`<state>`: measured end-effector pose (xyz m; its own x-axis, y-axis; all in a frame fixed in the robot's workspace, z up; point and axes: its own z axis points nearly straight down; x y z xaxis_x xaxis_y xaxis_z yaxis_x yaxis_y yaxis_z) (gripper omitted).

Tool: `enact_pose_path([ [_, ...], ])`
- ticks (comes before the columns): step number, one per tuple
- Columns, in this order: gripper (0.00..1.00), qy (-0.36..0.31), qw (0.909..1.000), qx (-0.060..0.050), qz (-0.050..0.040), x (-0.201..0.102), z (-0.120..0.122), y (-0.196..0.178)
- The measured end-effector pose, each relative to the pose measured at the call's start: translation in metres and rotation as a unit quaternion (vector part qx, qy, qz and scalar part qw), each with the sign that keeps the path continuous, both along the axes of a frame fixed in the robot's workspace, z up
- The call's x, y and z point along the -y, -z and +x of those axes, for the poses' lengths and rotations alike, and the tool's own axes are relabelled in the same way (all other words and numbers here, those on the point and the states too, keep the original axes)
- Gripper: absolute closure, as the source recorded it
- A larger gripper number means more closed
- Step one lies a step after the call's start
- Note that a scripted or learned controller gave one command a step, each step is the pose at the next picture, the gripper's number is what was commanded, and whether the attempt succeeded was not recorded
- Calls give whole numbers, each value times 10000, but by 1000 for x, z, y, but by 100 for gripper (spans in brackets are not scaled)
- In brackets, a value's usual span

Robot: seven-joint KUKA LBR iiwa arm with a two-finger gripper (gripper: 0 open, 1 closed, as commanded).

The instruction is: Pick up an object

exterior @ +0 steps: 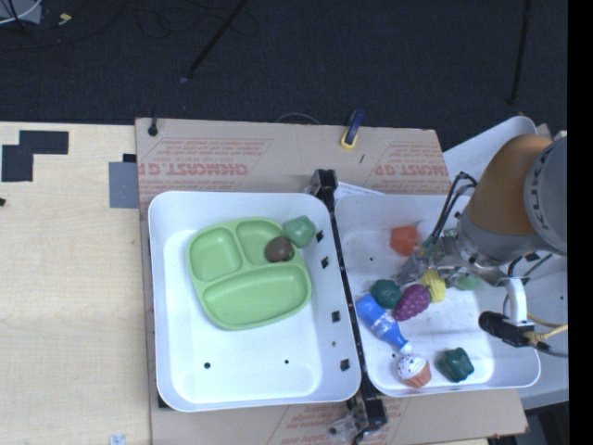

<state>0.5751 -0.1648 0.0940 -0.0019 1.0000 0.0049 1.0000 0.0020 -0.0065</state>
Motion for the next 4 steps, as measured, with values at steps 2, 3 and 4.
enact_pose_path([
  [2, 100, 43, 10000, 11, -11, 1, -1, -3],
  [3, 100, 8, 10000, 42, -24, -6, 2, -49],
  [4, 100, 8, 10000, 44, -26, -5, 3, -91],
])
